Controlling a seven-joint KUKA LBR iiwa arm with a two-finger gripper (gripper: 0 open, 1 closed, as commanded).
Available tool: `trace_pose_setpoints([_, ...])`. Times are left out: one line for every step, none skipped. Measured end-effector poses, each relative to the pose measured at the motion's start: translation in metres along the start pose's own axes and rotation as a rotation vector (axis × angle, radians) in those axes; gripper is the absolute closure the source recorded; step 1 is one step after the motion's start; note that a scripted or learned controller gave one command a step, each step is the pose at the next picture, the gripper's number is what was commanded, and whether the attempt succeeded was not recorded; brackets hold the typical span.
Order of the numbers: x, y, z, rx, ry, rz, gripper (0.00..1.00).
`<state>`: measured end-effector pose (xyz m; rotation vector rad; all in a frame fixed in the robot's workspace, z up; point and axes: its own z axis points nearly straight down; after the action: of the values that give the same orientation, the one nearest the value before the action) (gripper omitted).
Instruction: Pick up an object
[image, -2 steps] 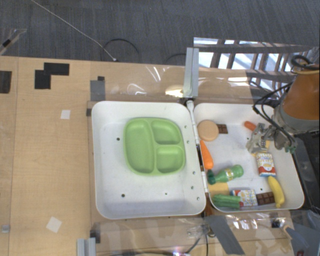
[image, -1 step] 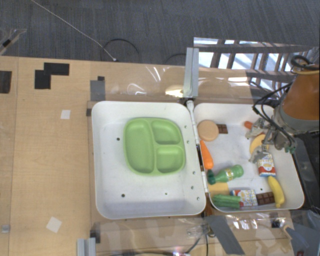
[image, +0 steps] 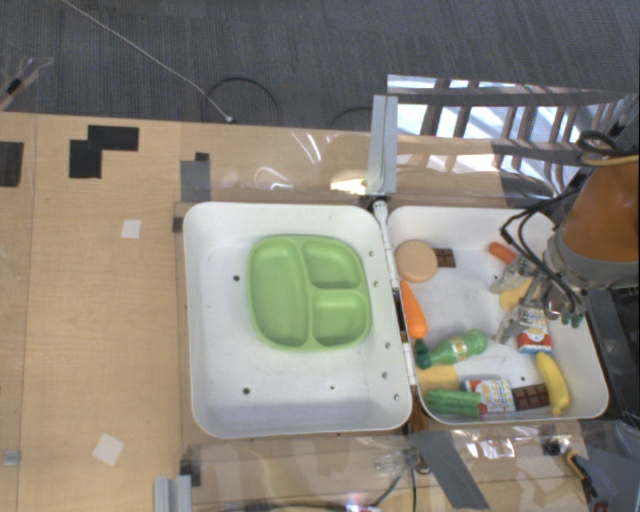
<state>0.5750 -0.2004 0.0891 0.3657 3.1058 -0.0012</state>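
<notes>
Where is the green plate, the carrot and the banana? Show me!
green plate (image: 306, 290): camera view, on the ridge between its compartments, in the left bin.
carrot (image: 412, 312): camera view, middle of its orange body, by the right bin's left wall.
banana (image: 552, 380): camera view, middle of its yellow curve, near the right bin's lower right corner.

Two bins sit side by side on the bench (image: 90, 330). The left bin (image: 215, 400) holds a divided tray (image: 308, 291) near its middle. The right bin (image: 470, 285) is crowded: a round disc (image: 416, 261) at the back left, a carrot (image: 412, 311) along the left wall, a bottle (image: 452, 349) in front of it, a banana (image: 553, 382) at the front right. The gripper (image: 528, 312) hangs over the bin's right side, perhaps touching a small carton (image: 535, 339).
</notes>
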Motion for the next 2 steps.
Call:
trace_pose_setpoints([-0.005,0.001,-0.016,0.001,-0.016,-0.005,1.0])
trace_pose_setpoints([0.086,0.013,-0.005,0.003,-0.01,-0.461,1.0])
